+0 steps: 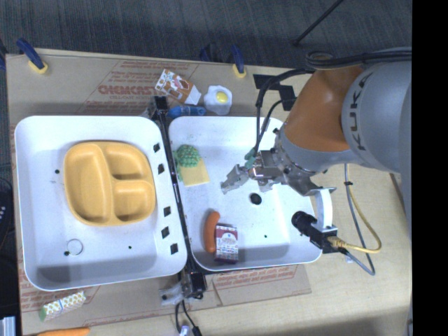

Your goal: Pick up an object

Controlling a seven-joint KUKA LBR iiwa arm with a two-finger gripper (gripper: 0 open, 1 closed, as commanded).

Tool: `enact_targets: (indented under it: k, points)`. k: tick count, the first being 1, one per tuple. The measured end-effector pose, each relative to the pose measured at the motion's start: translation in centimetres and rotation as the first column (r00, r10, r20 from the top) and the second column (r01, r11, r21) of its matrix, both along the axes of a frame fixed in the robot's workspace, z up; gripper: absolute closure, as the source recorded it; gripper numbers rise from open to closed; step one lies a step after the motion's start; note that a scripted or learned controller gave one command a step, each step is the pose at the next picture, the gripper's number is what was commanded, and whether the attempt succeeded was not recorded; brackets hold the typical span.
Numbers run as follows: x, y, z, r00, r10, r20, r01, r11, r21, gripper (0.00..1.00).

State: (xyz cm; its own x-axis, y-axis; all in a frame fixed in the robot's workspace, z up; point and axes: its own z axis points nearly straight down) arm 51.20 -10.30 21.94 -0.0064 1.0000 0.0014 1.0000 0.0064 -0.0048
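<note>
A: How should the arm (350, 117) go about this pick?

B: Choose one target and come down squarely over it. The end effector (234, 180) hangs over the right bin (280, 254), over bare floor in the middle, and I judge nothing sits between its tips. Whether they are spread or pressed together, I cannot tell at this angle.

A: What lies nearest?

B: The corn (190, 163), to the left of the end effector and a little farther back, near the bin's left wall. The sausage (211, 231) and the small box (226, 243) lie toward the front, just beside each other, below and slightly left of it.

A: Which would you take?

B: Probably the corn. It lies alone, so the tips risk no neighbour. The sausage is round and may roll; straddle it across its narrow width.

A: And the left bin?

B: It holds a yellow tray (108, 182), well apart.
</note>
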Motion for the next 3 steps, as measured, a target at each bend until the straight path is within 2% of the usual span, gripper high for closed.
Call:
enact_targets:
  k: [1, 2, 3]
  points:
    - [-2.0, 1.0, -12.8, 0.981, -0.193, 0.000, 0.193, 0.981, -0.001, 0.00]
    - [-3.6, 1.2, -12.8, 0.994, -0.108, -0.002, 0.108, 0.994, 0.001, 0.00]
    - [-3.6, 1.2, -11.9, 0.995, -0.102, -0.003, 0.102, 0.995, 0.001, 1.00]
